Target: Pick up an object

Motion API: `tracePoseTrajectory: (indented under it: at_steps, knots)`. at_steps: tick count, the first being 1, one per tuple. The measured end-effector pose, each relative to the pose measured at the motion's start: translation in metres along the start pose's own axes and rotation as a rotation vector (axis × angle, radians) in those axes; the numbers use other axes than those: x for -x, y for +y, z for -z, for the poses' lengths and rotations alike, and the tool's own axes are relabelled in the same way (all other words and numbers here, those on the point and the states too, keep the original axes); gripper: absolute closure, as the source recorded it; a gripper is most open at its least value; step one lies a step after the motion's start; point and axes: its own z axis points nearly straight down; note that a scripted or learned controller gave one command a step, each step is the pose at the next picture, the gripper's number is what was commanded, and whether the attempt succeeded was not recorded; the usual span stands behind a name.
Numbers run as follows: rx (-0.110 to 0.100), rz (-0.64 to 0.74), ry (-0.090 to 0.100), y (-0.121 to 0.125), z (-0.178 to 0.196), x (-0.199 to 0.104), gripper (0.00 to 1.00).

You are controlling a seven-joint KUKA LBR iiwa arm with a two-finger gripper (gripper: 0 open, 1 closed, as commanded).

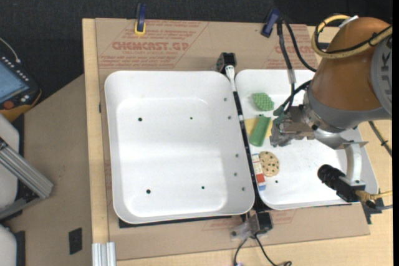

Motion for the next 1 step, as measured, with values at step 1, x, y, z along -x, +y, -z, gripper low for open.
tracePoseTrajectory:
  at_steps: [1]
  knots:
    - [0.001,0.000,0.000,0.0007,0.0098,-0.0001,1.00]
